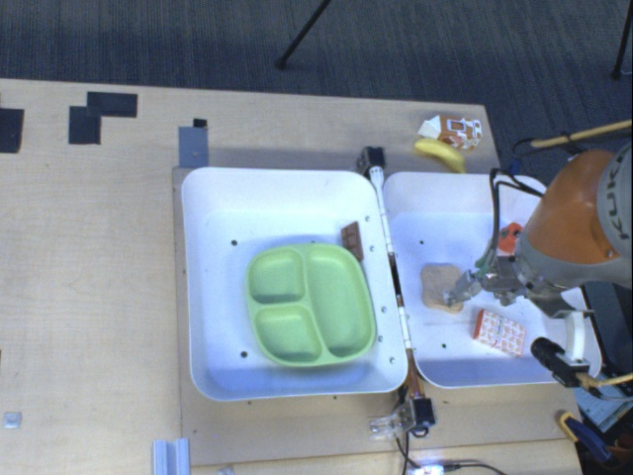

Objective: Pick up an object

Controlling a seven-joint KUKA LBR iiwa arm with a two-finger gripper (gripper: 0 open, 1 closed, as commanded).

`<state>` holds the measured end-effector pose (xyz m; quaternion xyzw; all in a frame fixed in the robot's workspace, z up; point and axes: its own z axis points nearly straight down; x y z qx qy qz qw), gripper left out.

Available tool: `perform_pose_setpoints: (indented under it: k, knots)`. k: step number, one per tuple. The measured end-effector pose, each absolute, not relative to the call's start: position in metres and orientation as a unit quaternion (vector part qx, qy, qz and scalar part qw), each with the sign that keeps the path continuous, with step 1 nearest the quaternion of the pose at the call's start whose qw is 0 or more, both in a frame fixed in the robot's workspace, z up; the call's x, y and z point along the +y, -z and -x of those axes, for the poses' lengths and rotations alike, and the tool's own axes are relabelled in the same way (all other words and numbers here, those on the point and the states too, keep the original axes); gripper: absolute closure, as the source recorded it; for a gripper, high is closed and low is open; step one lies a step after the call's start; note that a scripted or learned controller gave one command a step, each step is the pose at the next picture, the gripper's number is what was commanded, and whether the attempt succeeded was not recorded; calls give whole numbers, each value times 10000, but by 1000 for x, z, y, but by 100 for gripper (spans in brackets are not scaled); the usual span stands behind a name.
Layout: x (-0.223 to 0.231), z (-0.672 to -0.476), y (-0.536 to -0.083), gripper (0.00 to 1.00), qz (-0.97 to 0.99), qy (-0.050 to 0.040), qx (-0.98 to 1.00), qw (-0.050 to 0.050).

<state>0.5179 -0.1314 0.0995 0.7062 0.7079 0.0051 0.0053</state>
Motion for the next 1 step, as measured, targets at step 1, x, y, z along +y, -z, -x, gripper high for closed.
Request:
perform_pose_setpoints:
  k: [1]
  knots:
    - [-131, -519, -110, 100, -7059, -64, 7083, 61]
